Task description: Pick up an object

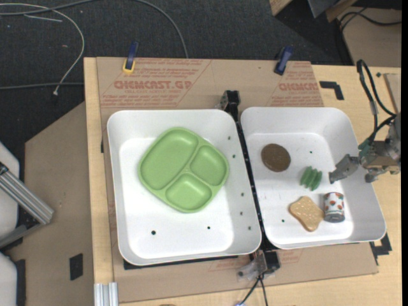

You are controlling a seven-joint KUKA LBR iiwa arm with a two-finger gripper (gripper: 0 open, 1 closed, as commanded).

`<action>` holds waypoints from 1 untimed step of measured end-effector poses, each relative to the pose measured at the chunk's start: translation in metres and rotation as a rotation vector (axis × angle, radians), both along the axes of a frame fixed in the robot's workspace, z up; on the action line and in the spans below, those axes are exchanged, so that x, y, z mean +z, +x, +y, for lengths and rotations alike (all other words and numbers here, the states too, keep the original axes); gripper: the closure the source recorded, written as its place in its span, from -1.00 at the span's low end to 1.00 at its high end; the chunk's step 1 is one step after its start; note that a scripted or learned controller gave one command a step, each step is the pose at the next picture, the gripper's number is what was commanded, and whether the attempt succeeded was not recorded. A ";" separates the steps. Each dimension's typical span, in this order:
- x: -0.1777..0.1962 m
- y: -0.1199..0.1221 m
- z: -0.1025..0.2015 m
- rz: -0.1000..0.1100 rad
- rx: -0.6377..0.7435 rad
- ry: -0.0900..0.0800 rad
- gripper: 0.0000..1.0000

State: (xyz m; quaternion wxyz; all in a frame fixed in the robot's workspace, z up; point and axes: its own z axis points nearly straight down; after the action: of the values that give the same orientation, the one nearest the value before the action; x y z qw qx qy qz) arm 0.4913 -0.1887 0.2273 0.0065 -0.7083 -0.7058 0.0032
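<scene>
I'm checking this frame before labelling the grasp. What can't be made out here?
- end effector, camera view: small and blurred; finger state unreadable.
- Arm: cut off by the right edge.
- small can: label print too small to read.
- green ridged piece: too small to identify.

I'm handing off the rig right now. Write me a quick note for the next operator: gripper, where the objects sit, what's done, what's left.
Gripper: low over the right bin, near its right wall, beside the green piece. Nothing is seen between its fingers; whether they are open or shut is unclear from this angle.
Right bin: brown disc towards the left, green piece in the middle, small can and tan cracker-shaped piece near the front edge.
Left bin: green divided plate, lying flat.
Done: no object lifted.
Left: close on one object, probably the green piece or the can, and lift it.
</scene>
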 end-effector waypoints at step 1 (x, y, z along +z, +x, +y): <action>0.006 0.003 0.000 -0.012 0.004 -0.003 -1.00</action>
State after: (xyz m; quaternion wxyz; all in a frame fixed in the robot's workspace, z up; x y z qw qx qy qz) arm 0.4941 -0.1883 0.2333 0.0009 -0.7069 -0.7073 0.0000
